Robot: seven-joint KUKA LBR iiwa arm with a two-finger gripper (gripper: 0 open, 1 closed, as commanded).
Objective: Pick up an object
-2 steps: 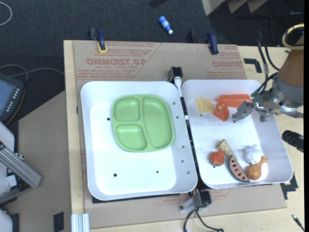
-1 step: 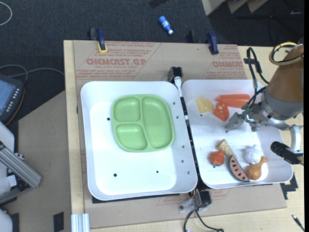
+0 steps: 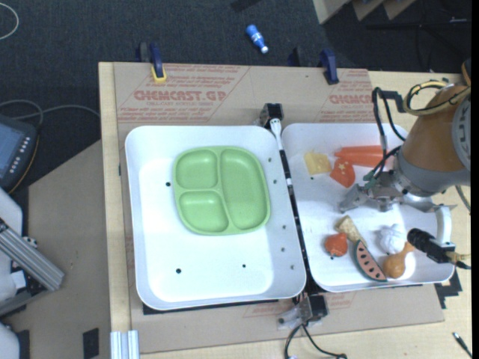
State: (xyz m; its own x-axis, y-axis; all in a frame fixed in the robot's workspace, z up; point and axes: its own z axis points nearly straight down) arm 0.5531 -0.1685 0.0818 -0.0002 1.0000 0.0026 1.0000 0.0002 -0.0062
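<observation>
Your arm (image 3: 441,137) comes in from the right and bends down over the right bin (image 3: 299,200), its orange band above the grey wrist. The gripper (image 3: 359,199) hangs low in the middle of that bin; metal parts splay out below the wrist, but you cannot tell whether the fingers are spread or pressed together, and nothing shows between them.

Take the gripper as your landmark. Behind it lie a yellow block (image 3: 318,163), a red piece (image 3: 343,173) and an orange carrot (image 3: 359,155). In front of it sit a tan wedge (image 3: 347,227), a tomato (image 3: 336,245), a watermelon slice (image 3: 368,261), a white lump (image 3: 391,238) and a brown drumstick (image 3: 397,261), crowded near the bin's front rim.

Left of the gripper, past the divider where the two rims meet, the left bin (image 3: 150,253) holds a green tray (image 3: 221,190), with bare white floor all round it. The tabletop (image 3: 112,163) frames both bins.
</observation>
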